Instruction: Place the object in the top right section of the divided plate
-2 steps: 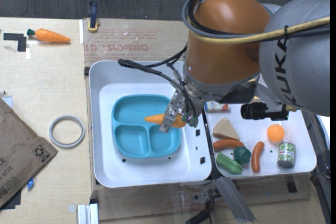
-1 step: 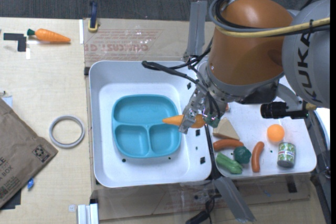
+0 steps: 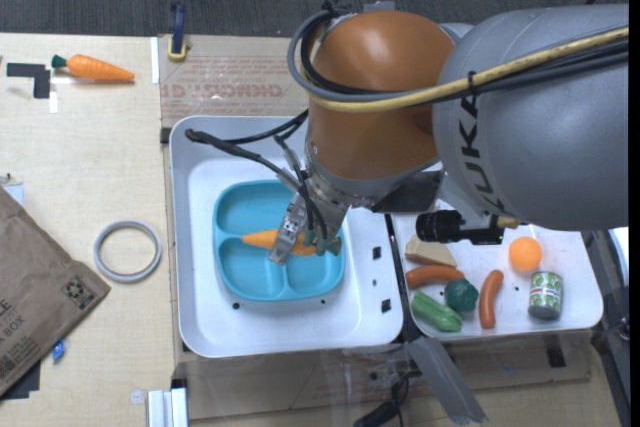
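Note:
A blue divided plate point(image 3: 240, 280) lies in the left white bin point(image 3: 195, 215). My gripper point(image 3: 305, 237) hangs low over the plate's right half, under the bulky orange wrist. An orange toy carrot point(image 3: 260, 239) sits between its fingers, with its pointed end sticking out to the left over the plate's middle ridge. Its green top point(image 3: 327, 241) shows by the right finger. The gripper looks shut on the carrot. The wrist hides the plate's upper right part.
The right bin point(image 3: 580, 315) holds an orange ball point(image 3: 525, 253), a small can point(image 3: 545, 295), a sausage point(image 3: 488, 298), green vegetables point(image 3: 437, 311) and other toy foods. On the bench to the left lie a second carrot point(image 3: 92, 68), a grey ring point(image 3: 127, 248) and a cardboard box point(image 3: 35, 290).

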Action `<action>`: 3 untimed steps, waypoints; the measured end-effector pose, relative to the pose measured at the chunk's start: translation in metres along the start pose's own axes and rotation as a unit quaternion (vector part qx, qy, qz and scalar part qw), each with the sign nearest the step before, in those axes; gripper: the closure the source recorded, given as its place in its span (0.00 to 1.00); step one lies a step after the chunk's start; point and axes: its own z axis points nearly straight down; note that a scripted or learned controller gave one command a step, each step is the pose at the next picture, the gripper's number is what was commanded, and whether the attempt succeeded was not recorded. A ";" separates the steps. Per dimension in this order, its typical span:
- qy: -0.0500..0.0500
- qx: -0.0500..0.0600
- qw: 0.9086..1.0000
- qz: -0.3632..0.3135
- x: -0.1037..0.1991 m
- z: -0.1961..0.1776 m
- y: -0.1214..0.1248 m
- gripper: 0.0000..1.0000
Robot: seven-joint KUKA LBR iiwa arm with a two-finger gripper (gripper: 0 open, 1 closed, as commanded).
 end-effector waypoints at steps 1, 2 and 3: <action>0.000 0.000 1.000 0.004 -0.028 0.021 -0.051 1.00; -0.001 -0.001 0.992 -0.125 -0.069 0.061 0.010 1.00; 0.000 -0.001 0.952 -0.305 -0.040 0.048 -0.068 1.00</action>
